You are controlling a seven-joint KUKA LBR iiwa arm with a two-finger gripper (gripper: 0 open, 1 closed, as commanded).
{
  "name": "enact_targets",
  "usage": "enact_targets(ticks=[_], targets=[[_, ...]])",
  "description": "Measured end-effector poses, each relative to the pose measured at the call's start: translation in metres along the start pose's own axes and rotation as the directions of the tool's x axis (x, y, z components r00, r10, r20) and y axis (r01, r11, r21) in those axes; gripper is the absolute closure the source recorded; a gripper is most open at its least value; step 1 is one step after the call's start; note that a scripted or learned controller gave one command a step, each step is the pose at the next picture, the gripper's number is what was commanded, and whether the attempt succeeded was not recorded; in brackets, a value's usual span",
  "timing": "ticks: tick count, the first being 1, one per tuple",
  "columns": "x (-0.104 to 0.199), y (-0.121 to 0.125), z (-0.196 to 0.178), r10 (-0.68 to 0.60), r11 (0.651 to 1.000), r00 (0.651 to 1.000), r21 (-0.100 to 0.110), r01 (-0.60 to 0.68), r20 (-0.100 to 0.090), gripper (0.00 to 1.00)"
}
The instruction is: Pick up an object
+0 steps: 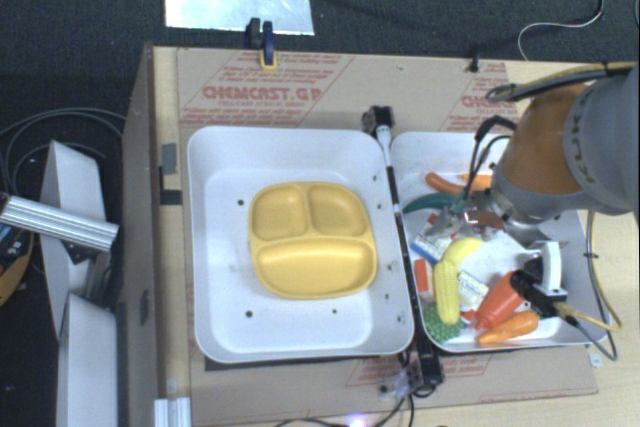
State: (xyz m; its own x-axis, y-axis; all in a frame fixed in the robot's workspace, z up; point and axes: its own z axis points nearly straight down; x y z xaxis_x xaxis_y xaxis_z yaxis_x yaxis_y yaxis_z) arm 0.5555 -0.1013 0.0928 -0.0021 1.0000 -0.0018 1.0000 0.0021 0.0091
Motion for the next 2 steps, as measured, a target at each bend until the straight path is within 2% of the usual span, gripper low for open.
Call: enact_targets(ticks=[1,2], targets=[[0.0018,-0.0213,0.0019,0.002,1.000,1.000,-0.013,-0.002,0.002,0.00],[-0.0004,-0.0199,0.0022,0.000,1.000,1.000,-0.009,0.000,-0.002,0.00]])
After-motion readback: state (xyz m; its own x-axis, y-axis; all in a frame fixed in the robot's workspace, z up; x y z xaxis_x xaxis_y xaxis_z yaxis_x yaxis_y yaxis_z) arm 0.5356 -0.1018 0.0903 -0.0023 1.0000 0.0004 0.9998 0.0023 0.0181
